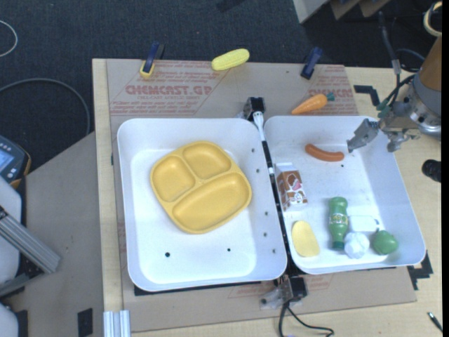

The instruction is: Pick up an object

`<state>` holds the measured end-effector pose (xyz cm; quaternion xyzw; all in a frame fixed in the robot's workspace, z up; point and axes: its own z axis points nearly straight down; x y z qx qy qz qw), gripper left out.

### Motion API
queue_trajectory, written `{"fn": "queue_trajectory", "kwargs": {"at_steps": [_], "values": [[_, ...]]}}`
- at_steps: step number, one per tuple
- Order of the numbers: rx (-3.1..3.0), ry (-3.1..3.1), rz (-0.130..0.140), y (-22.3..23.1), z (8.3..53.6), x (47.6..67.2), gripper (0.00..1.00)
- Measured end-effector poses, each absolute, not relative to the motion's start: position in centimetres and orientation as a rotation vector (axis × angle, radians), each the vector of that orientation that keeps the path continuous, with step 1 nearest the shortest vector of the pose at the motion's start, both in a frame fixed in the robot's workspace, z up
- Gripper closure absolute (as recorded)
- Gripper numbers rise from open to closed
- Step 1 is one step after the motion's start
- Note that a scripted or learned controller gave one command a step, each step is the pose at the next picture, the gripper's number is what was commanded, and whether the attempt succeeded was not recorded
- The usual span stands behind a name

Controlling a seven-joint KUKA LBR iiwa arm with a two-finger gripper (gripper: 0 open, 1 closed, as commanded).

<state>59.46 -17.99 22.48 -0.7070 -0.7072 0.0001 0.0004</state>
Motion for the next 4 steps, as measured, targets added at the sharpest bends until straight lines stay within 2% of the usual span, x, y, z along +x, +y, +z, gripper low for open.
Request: {"fn": "queue_trajectory", "kwargs": {"at_steps": [1,2,3,4], "values": [[-2.215,-2.215,0.005,-14.8,16.9,55.0,0.0],[-2.22,-2.211,0.005,-14.7,8.0,49.2,0.0],[-2.225,-2.222,-0.002,-14.8,9.5,49.6,1.0],[-2.217,-2.234,-0.011,-8.2,19.0,48.7,1.0]]}}
